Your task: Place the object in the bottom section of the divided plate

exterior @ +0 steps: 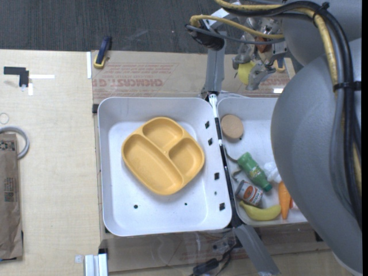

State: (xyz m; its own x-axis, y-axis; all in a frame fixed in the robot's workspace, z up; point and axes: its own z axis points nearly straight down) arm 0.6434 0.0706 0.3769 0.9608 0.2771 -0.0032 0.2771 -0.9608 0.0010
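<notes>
On the worktop point(52, 154), the left bin point(109, 171) holds a yellow divided plate point(163, 154). Beyond the right bin point(253, 111), the hand point(253, 73) is clamped on a small yellow object point(246, 73), its long axis unclear.

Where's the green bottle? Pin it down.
The green bottle lies in the right bin, below the round tan disc and just above the can and banana.

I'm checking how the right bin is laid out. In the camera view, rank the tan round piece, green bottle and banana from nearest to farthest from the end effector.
The end effector is above the right bin's top edge.
1. Tan round piece, top of the bin.
2. Green bottle, mid-bin.
3. Banana, at the bottom edge.
</notes>
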